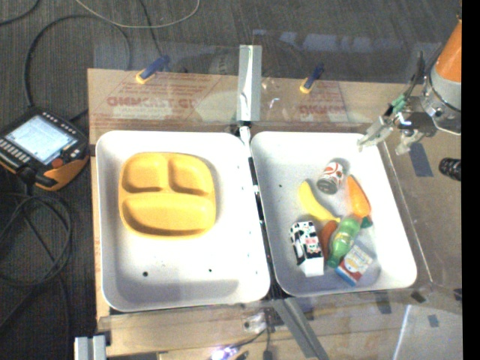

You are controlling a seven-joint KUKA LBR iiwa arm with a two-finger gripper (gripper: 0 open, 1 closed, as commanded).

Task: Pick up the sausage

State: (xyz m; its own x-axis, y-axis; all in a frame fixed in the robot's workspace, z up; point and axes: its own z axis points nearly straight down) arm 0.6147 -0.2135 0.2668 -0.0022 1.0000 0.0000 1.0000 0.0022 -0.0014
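Note:
The sausage (329, 234) is a small red-brown piece in the right bin (390, 193), wedged between a cow-patterned carton (307, 242) and a green bottle (343, 238), which covers part of it. My gripper (385, 138) hovers over the bin's far right corner, well above and to the right of the sausage. Its fingers are spread apart and hold nothing.
Around the sausage lie a yellow banana (315, 202), an orange carrot (358, 195), a tipped can (333, 175) and a juice box (355, 263). The left bin (172, 276) holds a yellow divided plate (169, 193). A teach pendant (41, 147) rests on the floor at left.

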